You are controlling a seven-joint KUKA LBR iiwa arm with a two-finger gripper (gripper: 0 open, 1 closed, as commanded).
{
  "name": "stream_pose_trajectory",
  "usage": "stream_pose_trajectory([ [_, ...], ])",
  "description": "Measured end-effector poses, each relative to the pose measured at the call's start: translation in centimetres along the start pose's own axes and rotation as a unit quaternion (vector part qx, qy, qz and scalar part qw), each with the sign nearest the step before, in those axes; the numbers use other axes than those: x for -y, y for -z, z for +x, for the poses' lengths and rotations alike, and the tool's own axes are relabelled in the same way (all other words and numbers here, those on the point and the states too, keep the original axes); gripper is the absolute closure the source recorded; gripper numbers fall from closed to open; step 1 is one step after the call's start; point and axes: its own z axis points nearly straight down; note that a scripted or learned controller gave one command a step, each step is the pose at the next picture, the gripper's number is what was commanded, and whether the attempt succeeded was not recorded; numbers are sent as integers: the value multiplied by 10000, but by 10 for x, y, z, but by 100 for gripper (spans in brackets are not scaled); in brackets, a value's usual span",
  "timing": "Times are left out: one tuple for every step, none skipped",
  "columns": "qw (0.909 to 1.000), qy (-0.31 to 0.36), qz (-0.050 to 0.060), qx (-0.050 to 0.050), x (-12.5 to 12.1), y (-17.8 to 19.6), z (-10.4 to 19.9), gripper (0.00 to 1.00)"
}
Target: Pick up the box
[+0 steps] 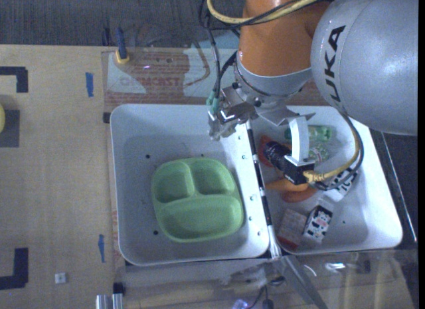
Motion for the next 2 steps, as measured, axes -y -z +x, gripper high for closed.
stream_pose_trajectory([
  [9961, 885, 11, -8, -45, -202, 41, 100],
  [9607, 2771, -166, 50, 25, -227, 69, 100],
])
